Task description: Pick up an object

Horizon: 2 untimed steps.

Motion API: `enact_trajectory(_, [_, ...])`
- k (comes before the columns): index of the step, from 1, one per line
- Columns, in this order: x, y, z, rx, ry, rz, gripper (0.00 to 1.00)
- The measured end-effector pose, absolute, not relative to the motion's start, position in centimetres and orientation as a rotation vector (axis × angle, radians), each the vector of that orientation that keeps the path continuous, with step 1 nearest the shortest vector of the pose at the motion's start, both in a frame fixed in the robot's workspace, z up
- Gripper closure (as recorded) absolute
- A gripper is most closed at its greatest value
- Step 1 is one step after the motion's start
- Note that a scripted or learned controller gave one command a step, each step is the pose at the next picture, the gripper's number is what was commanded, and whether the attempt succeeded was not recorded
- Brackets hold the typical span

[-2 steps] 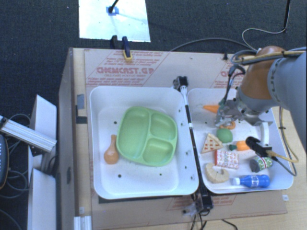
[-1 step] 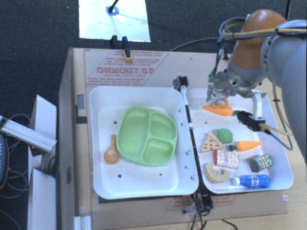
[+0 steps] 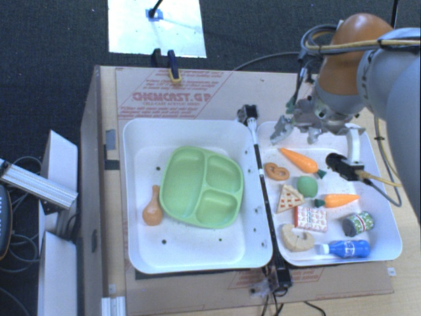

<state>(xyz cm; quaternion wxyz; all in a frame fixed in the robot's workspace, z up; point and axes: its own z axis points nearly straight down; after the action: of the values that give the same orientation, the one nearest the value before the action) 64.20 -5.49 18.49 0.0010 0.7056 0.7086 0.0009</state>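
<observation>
- Look left of the pincer (image 3: pixel 294 129) — the green tray (image 3: pixel 200 187) fills the left bin (image 3: pixel 141 242).
- Just below the pincer lies 1 carrot (image 3: pixel 299 160).
- Pincer fingers spread apart, gripping nothing — it hovers at the right bin's (image 3: pixel 388 236) far edge.

One fixed overhead camera, apparently slanted, overlooks both bins (image 3: pixel 197 259).

Two white bins (image 3: pixel 131 196) are seen. A light green tray (image 3: pixel 200 186) and a tan spoon (image 3: pixel 152 209) are in the frame's middle. At lower right, two orange carrots (image 3: pixel 299 160), a green ball (image 3: pixel 306 185) and a blue bottle (image 3: pixel 345 247) are seen. The arm (image 3: pixel 368 64) is grey and orange.
</observation>
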Motion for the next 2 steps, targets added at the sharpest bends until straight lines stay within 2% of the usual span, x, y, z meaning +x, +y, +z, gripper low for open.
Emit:
enact_trajectory(1, [65.4,-7.3,18.5,2.219,2.219,0.003,0.00])
enact_trajectory(2, [65.5,-9.0,17.9,2.219,2.219,0.001,0.00])
